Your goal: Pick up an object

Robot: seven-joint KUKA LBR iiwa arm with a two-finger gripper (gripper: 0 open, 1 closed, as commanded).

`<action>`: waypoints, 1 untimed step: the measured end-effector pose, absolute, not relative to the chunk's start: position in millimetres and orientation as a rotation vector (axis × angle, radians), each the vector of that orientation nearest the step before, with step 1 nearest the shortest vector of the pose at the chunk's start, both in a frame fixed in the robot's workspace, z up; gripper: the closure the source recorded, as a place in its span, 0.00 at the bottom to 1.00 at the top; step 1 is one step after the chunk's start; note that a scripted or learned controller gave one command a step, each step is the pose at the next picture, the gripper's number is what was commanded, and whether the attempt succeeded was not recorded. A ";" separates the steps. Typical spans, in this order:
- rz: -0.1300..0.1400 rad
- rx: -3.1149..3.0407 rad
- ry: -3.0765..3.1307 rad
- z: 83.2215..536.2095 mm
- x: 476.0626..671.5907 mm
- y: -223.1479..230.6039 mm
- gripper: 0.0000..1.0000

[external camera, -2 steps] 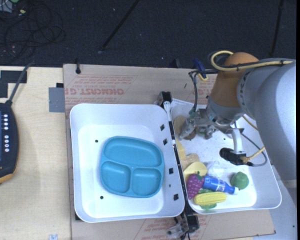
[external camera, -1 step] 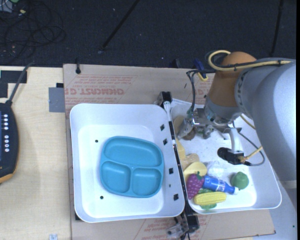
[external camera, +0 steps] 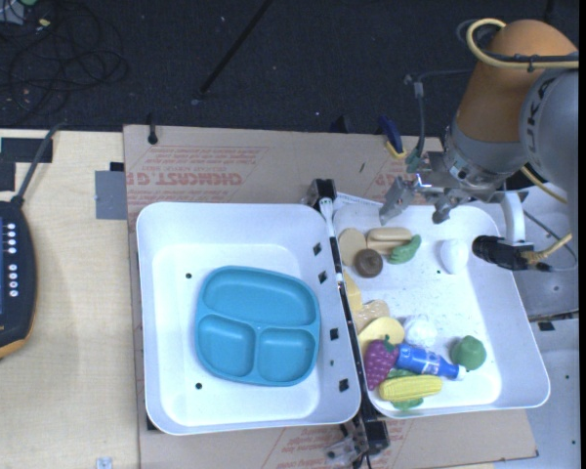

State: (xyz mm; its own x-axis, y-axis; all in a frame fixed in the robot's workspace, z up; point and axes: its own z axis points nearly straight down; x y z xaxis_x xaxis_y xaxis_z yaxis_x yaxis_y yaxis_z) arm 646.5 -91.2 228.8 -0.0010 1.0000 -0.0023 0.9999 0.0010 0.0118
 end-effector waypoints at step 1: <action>-0.002 2.223 2.223 98.3 620.3 -88.4 0.00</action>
